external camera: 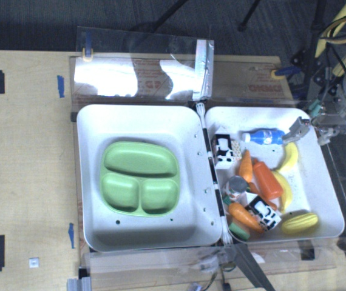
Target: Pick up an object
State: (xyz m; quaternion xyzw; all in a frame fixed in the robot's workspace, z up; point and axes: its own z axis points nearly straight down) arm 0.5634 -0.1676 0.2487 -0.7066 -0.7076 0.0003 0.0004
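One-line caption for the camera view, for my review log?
Gripper poised over the right bin of toy food near a blue bottle; green tray in the left bin.

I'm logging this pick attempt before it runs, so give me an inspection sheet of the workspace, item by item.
Surface: wooden bench bearing two white bins side by side, the left bin and the right bin.
Job's things: in the right bin, a blue-capped bottle, banana, orange bottle, carrot, lemon and black-and-white cubes, piled close together.
Clutter: green divided tray in the left bin.
Grippers: gripper over the right bin's far right corner, near the bottle; nothing seen in it.
Cables: yellow cables at upper right.
Surroundings: clear panel behind the bins, dark floor, blue tape marks.
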